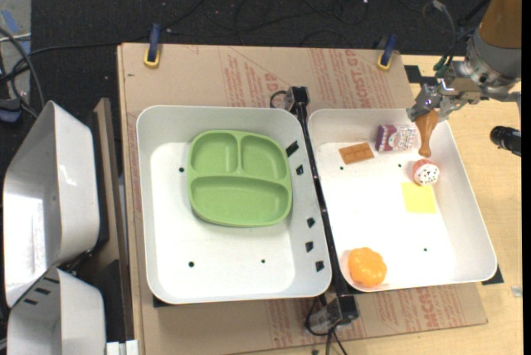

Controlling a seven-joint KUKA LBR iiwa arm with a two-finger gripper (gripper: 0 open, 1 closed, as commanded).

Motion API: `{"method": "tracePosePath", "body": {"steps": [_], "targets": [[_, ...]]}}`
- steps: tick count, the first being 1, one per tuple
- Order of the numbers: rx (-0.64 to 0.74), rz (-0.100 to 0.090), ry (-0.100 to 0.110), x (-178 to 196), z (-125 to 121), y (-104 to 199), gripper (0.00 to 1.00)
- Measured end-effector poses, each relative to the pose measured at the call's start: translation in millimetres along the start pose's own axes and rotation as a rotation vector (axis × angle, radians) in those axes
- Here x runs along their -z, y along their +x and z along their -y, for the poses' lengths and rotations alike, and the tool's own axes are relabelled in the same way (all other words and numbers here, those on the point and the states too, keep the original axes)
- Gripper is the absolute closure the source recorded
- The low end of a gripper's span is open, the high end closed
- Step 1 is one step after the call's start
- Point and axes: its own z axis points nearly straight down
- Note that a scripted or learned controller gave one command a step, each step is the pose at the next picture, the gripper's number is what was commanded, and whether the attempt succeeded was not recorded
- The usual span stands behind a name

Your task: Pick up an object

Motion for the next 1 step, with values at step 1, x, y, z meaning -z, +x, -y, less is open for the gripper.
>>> {"method": "tracePosePath", "body": {"steps": [1], "targets": [[-0.001,-0.001,0.006,2.6,-0.8,0.2,1.00]]}}
